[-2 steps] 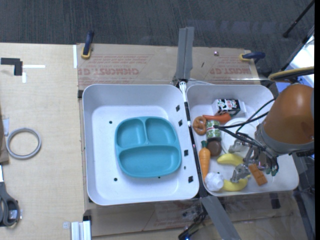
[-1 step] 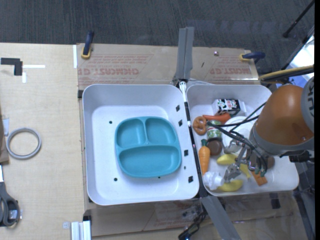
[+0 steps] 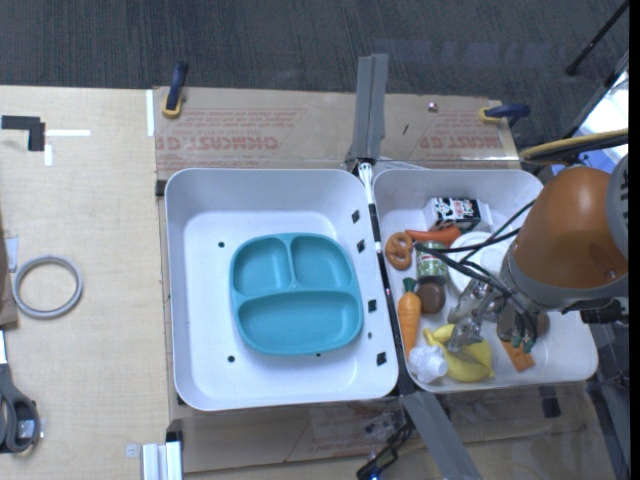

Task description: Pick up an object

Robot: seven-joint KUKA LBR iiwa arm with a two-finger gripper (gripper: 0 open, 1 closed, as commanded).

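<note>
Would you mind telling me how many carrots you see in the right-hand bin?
2, possibly more. One carrot lies near the right bin's left wall, beside the pretzel. A second carrot sits at the front, just below the arm. The arm covers part of the bin, so others may be hidden.

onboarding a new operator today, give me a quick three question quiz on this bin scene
1. True or false: the blue divided plate lies in the right bin.
2. Which bin does the gripper hang over? A) left bin B) right bin
3. Fill in: just left of the gripper lies an orange ____.

Key: 1 false; 2 B; 3 carrot
</note>
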